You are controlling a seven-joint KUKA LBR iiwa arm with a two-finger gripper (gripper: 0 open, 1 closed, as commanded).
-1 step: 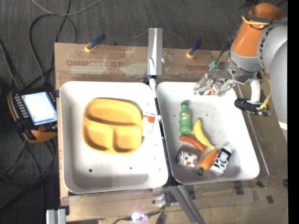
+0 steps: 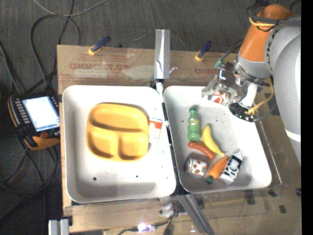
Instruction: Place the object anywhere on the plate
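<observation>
One red-and-white can point(image 2: 221, 97) is sitting gripped in my hand point(image 2: 223, 93); I am carrying it level toward the yellow plate point(image 2: 118, 131).

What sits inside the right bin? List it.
In the right bin: green bottle, banana, red pepper, can, carrot, and a black-and-white carton. The carrot covers part of the carton; the gripper hides the far corner.

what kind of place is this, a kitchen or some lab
Most likely a robot lab bench, not a kitchen. Two white bins sit on clamped cardboard, one with a yellow plate, the other with toy food like a banana. Cables cross the carpet and a teach pendant lies alongside.
</observation>
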